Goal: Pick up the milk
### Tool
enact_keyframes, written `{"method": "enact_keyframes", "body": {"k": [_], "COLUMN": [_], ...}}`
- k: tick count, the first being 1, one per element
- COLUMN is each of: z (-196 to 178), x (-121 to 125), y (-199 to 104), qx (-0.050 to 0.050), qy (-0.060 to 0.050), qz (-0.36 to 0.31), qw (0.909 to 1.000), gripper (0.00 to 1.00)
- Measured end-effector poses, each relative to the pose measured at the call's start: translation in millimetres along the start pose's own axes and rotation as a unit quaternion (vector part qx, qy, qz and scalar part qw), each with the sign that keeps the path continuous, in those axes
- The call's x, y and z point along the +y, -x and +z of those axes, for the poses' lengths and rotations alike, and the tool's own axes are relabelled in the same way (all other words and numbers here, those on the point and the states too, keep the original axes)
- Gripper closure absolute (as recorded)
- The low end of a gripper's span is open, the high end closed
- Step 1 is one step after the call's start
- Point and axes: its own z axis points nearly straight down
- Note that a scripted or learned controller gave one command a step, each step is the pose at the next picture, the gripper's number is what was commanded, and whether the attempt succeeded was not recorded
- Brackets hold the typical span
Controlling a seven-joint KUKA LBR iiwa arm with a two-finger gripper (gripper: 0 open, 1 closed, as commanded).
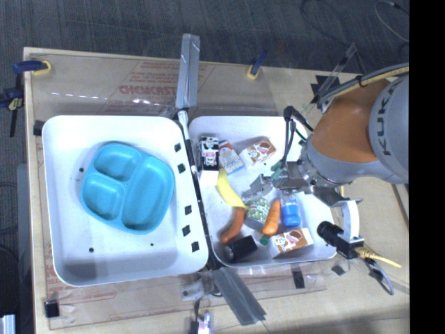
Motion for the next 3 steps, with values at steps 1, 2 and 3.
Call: {"method": "enact_keyframes", "body": {"k": [1, 2, 3], "z": [-67.3, 16.3, 98.9], "x": [53.0, 119.4, 143.7], "y": [28.6, 42.6, 49.7], "qx": [-0.001, -0.001, -0.004], "qy": [0.002, 0.001, 0.011], "qz": [-0.036, -0.086, -0.095], "qw": [0.9994, 0.9963, 0.9954], "gripper": [0.0, 0.0, 0.0]}}
